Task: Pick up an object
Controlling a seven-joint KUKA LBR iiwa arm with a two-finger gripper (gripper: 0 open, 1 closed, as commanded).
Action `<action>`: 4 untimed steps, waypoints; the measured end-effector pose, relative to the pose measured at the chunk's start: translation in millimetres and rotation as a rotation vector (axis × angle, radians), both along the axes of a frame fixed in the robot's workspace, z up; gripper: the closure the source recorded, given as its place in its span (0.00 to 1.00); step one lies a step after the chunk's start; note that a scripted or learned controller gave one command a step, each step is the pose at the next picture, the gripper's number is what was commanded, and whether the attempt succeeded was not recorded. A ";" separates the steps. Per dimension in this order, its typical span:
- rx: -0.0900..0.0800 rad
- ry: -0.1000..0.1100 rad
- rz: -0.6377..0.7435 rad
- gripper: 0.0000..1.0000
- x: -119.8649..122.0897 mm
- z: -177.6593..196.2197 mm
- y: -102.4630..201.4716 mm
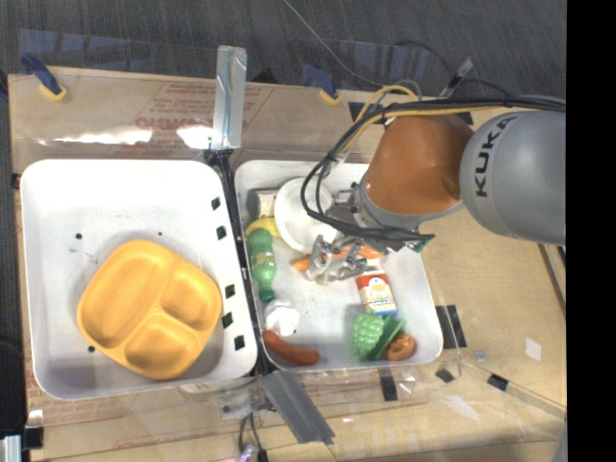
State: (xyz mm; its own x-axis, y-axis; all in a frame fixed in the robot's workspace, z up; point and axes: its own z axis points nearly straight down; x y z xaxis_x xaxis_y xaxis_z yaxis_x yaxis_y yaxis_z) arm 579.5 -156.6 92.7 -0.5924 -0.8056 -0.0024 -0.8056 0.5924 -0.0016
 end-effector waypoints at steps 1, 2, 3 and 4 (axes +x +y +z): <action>-0.005 -0.011 -0.127 1.00 -6.2 145.0 -11.5; 0.000 0.005 0.063 1.00 -69.1 97.0 -53.4; 0.000 0.004 0.064 0.00 -68.6 97.3 -52.7; 0.001 0.002 0.200 0.00 31.3 27.1 -51.6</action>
State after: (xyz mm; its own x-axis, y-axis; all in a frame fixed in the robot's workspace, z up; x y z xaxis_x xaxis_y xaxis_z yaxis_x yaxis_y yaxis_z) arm 610.8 -208.2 119.7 -0.4202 -0.9074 -0.0028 -0.9074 0.4202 0.0006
